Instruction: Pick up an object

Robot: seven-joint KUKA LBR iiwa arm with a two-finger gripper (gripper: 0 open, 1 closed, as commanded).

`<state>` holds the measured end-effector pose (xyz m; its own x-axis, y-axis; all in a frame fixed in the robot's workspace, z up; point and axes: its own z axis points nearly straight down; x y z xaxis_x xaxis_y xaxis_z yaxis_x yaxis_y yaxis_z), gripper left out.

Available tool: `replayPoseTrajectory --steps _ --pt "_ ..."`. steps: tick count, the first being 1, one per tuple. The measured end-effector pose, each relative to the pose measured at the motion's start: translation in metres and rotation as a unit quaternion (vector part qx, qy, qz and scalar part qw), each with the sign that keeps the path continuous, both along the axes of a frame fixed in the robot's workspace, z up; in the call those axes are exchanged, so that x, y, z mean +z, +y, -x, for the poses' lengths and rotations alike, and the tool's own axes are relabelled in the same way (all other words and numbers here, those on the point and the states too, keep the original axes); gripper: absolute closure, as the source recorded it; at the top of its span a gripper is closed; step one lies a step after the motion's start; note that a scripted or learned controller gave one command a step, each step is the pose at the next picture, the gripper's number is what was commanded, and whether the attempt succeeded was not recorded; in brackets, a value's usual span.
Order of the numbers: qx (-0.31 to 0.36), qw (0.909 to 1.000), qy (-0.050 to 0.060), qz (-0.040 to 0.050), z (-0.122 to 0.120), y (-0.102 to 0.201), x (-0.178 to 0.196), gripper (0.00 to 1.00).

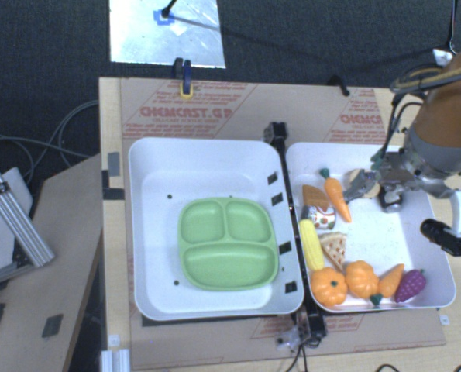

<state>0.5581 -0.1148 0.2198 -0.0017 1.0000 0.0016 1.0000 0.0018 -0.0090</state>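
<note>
Orange carrot [336, 198]: lies at a slant in the right bin [404, 242], near its back left corner, leafy end toward the rear.
Gripper [363, 183]: just right of the carrot's upper end, low over the bin; whether it is open or closed cannot be told, and nothing is seen in its grasp.
Arm [445, 122]: grey with an orange band, reaching in from the right over the bin's rear corner.
Neighbours of the carrot: a brown bread-like piece [315, 196] just to its left, a small can [324, 219] just below it.
Front of right bin: a corn cob [311, 244] along the left wall, a wedge-shaped slice [335, 249] beside it, two small pumpkins [345, 281], a second carrot [390, 280], purple grapes [411, 284].
Left bin [207, 161]: holds a green divided plate [228, 243] with three compartments.
Bench [215, 107]: cardboard-lined, both bins side by side on it.
</note>
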Motion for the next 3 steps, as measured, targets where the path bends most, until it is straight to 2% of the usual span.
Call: replayPoseTrajectory --steps 1,2,3 --pt "0.001 1.0 -0.005 0.0006 -0.002 0.0 0.005 0.0" --pt "0.0 1.0 -0.003 0.0004 0.001 -0.003 -0.057 0.0" --pt "0.0 1.0 -0.007 -0.0013 -0.001 -0.006 -0.113 0.0"
